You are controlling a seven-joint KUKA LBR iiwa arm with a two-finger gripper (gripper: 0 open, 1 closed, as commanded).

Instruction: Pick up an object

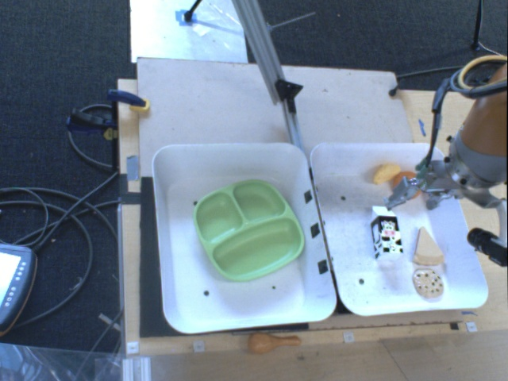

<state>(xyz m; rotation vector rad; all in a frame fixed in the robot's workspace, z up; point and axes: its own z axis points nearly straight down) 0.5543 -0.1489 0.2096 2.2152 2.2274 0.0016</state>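
My gripper (pixel 414 197) hangs over the back of the right bin (pixel 349 213), open with nothing between its fingers. Just left of it lies a tan bread-like piece (pixel 386 172), with an orange bit beside it that the gripper partly hides. In front of the gripper a small cow-patterned carton (pixel 386 236) lies on the bin floor. To the carton's right is a tan wedge (pixel 428 247), and a round speckled cookie (pixel 429 282) sits below that. A green divided plate (pixel 248 228) rests in the left bin (pixel 175 284).
A slanted metal pole (pixel 262 42) runs from the top down to the seam between the bins. Cables and a clamp (pixel 107 117) lie off the bench's left side. A small wooden object (pixel 274 341) rests on the bench's front edge.
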